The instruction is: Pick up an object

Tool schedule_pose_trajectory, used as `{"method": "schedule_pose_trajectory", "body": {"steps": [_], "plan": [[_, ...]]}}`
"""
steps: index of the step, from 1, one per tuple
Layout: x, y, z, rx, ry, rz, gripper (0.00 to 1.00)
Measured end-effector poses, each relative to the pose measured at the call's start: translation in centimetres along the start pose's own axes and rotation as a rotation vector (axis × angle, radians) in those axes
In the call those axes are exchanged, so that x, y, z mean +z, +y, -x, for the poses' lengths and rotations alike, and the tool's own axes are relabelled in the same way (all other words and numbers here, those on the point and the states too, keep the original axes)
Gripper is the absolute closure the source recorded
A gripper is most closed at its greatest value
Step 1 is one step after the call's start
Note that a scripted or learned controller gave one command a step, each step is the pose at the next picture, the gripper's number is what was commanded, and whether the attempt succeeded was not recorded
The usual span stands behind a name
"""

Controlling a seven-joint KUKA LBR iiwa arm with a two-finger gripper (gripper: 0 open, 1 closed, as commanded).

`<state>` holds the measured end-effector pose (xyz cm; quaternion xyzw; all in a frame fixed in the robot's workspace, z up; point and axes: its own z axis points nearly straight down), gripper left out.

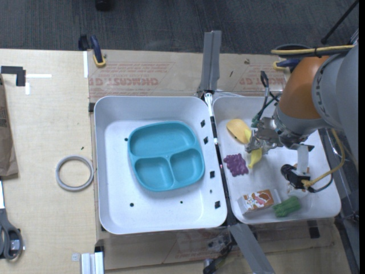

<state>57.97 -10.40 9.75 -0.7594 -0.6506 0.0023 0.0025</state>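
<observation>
A grey tape ring [74,172] lies flat on the wooden bench [45,124], left of the bins. Scissors [9,240] rest at the bench's lower left edge. A clamp with a blue handle [94,49], or something like it, sits at the back edge.

1. Two white bins [108,170], smooth plastic with a slight sheen.
2. A turquoise divided tray [165,154], matt plastic.
3. The bench [45,130], pale wood, matt.
4. Brown cardboard [148,73], printed, behind the bins.
</observation>
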Motion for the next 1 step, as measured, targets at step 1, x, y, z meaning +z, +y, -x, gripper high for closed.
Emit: {"method": "schedule_pose_trajectory", "body": {"steps": [1], "plan": [[-9.27, 2.39, -6.76, 0.062, -0.001, 0.003, 1.00]]}}
